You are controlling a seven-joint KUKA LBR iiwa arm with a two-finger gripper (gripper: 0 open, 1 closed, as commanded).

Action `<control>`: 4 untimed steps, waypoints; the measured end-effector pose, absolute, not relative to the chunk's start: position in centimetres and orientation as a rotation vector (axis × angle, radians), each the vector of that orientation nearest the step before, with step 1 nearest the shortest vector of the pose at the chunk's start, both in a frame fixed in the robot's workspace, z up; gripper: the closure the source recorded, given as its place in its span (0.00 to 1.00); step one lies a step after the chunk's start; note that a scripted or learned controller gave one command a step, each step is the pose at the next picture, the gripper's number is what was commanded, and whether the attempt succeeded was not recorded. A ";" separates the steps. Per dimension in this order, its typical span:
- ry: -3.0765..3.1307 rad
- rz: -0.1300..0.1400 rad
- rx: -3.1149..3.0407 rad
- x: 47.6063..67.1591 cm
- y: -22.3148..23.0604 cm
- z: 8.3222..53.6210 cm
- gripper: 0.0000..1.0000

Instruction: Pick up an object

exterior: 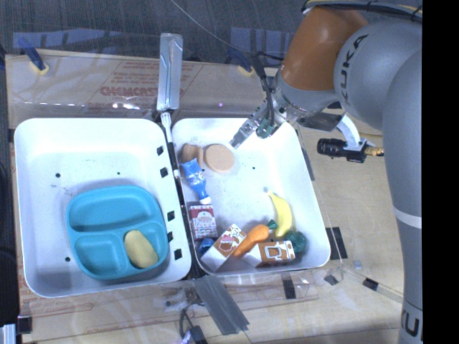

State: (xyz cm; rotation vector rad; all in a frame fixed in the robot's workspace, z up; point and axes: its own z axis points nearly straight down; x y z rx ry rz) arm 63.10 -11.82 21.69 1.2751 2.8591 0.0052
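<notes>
Reaching in from the right, the grey arm [373,70] with its orange band hangs over the far corner of the right bin [305,185], which sits beside the left bin [36,192] on the worktop [358,213]. The left bin carries a blue divided tray [107,210] with a yellow potato-like lump [141,249] in its near right compartment.

The pincer [249,131] hovers above the right bin's far wall with nothing between its fingers, which look slightly parted.

Nearest it, just down and to the left, lies a round tan disc [219,158], flat on the bin floor, with a small brown ball [188,152] beside it against the left wall. A blue bottle [194,176] and a small red carton [204,221] run along that wall. Well apart from the pincer, at the near edge, a yellow banana [282,215], an orange carrot [251,240], a brown juice box [277,251] and a white and red packet [227,243] crowd together, touching one another.
</notes>
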 end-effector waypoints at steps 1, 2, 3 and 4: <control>2.933 0.002 1.104 62.0 -8.6 29.0 1.00; 2.938 0.000 1.107 61.9 -8.6 28.7 0.00; 3.001 -0.003 0.963 64.2 -9.3 16.2 0.00; 2.737 -0.001 1.494 63.3 -10.2 10.1 0.00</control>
